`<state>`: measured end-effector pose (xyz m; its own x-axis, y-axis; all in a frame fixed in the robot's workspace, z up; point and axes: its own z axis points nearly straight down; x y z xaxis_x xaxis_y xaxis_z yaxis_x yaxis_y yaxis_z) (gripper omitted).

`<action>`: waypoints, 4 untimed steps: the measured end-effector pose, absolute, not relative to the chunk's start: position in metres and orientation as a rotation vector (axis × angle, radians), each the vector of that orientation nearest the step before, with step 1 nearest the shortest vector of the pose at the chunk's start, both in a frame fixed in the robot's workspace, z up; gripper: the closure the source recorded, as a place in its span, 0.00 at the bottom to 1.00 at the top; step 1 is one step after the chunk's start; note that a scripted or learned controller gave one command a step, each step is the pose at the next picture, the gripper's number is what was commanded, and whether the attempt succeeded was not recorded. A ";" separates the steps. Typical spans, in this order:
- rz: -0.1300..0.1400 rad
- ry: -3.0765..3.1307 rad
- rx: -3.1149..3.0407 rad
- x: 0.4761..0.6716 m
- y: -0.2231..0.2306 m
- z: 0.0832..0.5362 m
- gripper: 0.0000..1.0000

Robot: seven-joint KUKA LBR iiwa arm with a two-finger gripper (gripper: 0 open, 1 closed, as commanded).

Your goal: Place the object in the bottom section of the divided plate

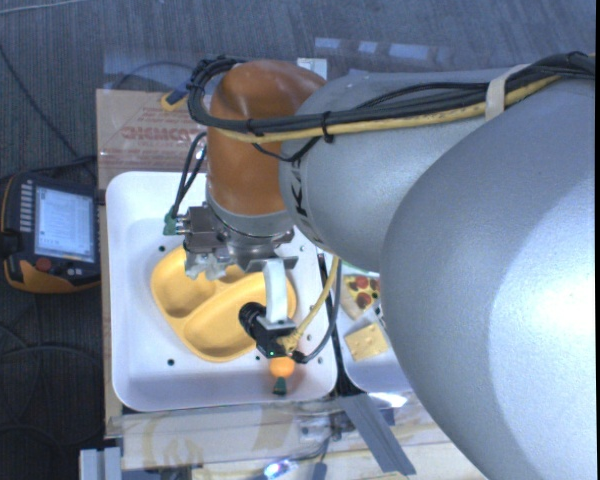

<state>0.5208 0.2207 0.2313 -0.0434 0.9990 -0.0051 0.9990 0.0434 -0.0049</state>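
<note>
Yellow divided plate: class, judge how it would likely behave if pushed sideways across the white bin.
The yellow divided plate looks moulded and rigid, so it would probably slide whole rather than flex. Its glossy surface on the smooth white bin suggests it slips easily.

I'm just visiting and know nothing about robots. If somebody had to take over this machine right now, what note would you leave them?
Gripper: over the yellow divided plate in the left bin.
Object: a small orange piece, likely the one meant, lies on the bin floor just off the plate's lower right rim, outside the plate.
Done: nothing placed yet.
Left: pick up the orange piece and set it in the plate's bottom section.
</note>
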 end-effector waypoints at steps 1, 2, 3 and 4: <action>-0.017 2.271 2.171 0.521 0.221 0.239 1.00; -0.008 2.171 2.271 0.483 0.225 0.274 1.00; -0.011 1.846 2.541 0.512 0.200 0.251 1.00; -0.010 1.978 2.438 0.543 0.166 0.256 1.00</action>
